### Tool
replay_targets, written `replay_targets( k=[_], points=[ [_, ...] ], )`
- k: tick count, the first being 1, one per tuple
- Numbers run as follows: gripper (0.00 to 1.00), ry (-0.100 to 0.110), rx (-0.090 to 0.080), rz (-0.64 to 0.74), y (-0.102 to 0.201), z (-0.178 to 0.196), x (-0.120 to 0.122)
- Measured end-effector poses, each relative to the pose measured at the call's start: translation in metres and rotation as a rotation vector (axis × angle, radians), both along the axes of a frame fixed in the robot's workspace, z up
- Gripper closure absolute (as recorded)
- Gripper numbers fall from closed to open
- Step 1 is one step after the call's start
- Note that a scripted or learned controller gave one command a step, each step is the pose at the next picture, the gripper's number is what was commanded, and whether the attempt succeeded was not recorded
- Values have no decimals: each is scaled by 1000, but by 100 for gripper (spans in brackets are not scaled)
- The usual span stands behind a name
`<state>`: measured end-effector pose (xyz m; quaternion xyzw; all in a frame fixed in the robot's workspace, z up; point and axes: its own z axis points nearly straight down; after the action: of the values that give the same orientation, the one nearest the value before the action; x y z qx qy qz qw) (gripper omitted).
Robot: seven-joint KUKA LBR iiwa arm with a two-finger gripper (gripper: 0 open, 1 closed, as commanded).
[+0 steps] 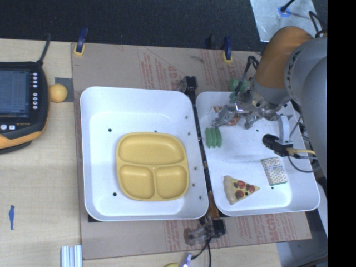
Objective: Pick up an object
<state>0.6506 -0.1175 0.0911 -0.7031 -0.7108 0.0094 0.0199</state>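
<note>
1. You find the nearest candidate, a green toy (213,137) shaped like a bunch of pods, at the left edge of the right bin (303,204), close against the wall it shares with the left bin (92,149).
2. No brand or label on it can be read. The brown cardboard sheet (139,60) under both bins carries reddish print, too faint for you to read.
3. The end effector (221,119) sits just above the green toy in the view, near the right bin's upper left corner. You cannot tell whether it is released or clenched, nor whether it touches the toy.
4. Further down the same bin you see a toy pizza slice (239,189) near the front wall and a small patterned pad (274,170) just beside it, to its upper right.
5. The left bin holds a yellow divided plate (152,166), lying flat.
6. Out on the tabletop (33,204), left of the bins, you have a handheld control pendant (19,107) and a yellow ball (58,92) just beside it.
</note>
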Motion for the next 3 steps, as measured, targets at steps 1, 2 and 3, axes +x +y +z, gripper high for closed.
replay_targets(
  k=[1, 2, 3],
  points=[
    [0, -40, -15, -8, -27, 57, 6],
    [100, -38, -14, -6, -27, 67, 6],
    [100, -38, -15, -5, 43, 101, -52]
  ],
)
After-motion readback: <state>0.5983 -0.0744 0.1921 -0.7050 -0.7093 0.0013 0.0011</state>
